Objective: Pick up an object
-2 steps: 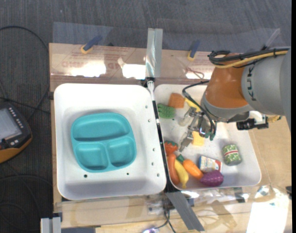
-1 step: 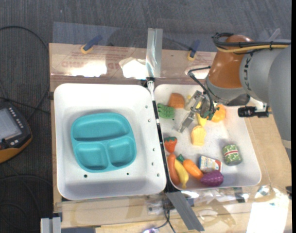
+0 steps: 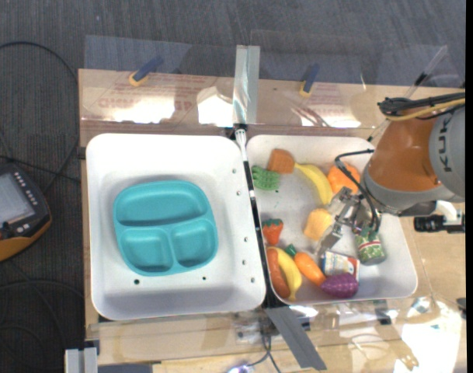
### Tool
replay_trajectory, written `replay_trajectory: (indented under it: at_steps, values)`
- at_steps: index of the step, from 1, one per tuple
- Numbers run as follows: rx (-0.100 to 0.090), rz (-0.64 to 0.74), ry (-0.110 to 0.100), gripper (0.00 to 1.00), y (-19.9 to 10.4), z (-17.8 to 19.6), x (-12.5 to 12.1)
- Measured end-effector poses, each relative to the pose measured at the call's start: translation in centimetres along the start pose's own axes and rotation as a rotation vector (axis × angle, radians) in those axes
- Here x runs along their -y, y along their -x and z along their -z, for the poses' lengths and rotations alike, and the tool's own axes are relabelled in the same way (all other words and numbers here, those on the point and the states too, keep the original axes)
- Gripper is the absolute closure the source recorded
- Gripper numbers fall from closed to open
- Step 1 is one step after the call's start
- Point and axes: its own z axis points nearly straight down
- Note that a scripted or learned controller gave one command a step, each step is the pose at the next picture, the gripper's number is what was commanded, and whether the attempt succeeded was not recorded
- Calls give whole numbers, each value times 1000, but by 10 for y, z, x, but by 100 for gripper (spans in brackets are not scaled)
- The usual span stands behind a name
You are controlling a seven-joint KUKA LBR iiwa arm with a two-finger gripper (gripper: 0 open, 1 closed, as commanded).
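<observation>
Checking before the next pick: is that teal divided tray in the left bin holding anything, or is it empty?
Empty. The teal tray lies flat in the left bin and all three compartments show bare teal. The toy food is all in the right bin.

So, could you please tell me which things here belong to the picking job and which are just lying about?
Job:
- tool
- toy food in the right bin: banana, yellow fruit, purple grapes, carrot

Lying about:
- teal tray in the left bin
- handheld controller on the floor
</observation>
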Motion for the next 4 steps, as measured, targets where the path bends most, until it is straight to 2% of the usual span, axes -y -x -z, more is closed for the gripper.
replay_trajectory:
  at_steps: [1, 2, 3, 4]
  values:
    - [5, 10, 5, 0, -10, 0, -76]
    - [8, 12, 5, 100, -9, 11, -77]
    - [-10, 51, 0, 100, -45, 93, -115]
    - [-10, 14, -3, 100, 63, 115, -102]
